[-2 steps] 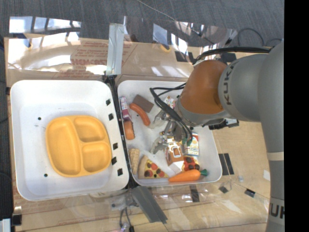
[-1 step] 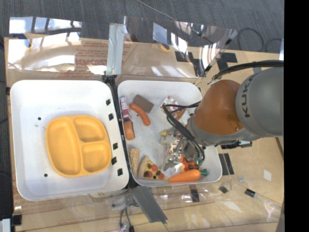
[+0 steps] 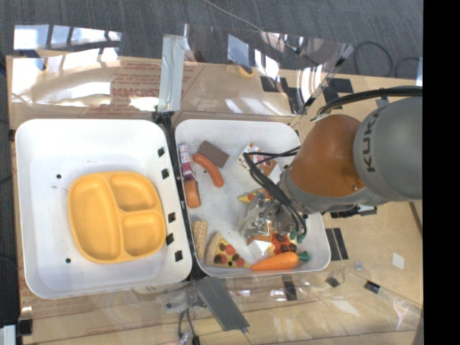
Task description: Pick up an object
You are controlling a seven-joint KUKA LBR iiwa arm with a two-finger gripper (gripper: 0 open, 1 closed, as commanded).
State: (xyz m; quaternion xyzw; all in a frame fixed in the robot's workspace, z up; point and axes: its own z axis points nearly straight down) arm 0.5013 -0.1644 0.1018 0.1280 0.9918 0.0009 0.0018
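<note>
The yellow plastic plate with three parts [image 3: 115, 215] sits in the left white bin [image 3: 29, 192]. In the right white bin [image 3: 237, 131], toy foods lie about: a red sausage [image 3: 209, 169] at 10 o'clock, a pizza slice [image 3: 226, 253] at 7, an orange carrot [image 3: 275, 262] at 5. The carrot looks light, hard and smooth; grab its middle. The metal gripper [image 3: 267, 221] hangs just above it. I cannot tell how its fingers stand.
</note>
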